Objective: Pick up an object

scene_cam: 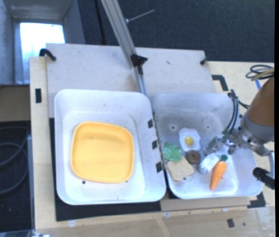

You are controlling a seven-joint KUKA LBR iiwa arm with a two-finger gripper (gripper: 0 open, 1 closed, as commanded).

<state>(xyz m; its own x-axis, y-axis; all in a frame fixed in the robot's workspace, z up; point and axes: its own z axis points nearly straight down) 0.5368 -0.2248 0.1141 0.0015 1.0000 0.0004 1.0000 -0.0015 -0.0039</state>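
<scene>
We see the claw low over the right bin, near its right edge. The carrot lies just beside it, toward the front edge. We cannot tell the claw's state.

You have two white bins of smooth, faintly glossy plastic on a counter of pale, matt wood. The yellow plate looks like satin plastic. The carrot and fried egg look like shiny moulded plastic; the bread slice looks duller, rougher.
</scene>
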